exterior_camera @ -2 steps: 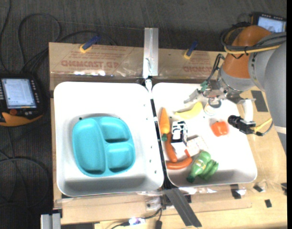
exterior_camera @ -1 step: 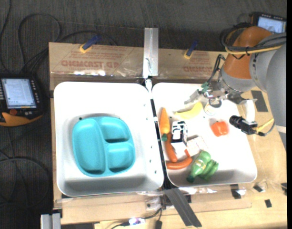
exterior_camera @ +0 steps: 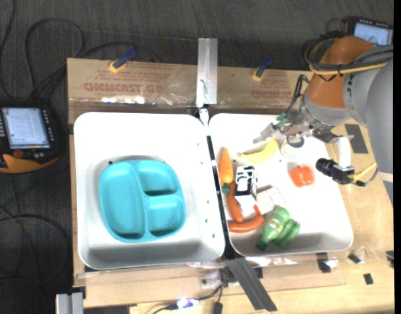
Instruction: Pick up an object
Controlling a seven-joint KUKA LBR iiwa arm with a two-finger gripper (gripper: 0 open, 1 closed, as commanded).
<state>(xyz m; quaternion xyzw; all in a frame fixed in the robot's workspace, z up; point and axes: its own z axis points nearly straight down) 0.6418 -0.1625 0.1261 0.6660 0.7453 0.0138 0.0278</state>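
Currently the end effector hovers at the far side of the right bin, its opening impossible to tell, so it should descend squarely on the yellow banana just beside it, clear of the orange pepper.

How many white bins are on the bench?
2: the left bin holds a blue divided tray; the right bin, touching it, holds the small objects.

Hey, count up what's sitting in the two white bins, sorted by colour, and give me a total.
Orange: 3, carrot, curved piece, small lump
Green: 1, bottle
Yellow: 1, banana
Turquoise: 1, tray
Black-and-white: 1, box
Total: 7
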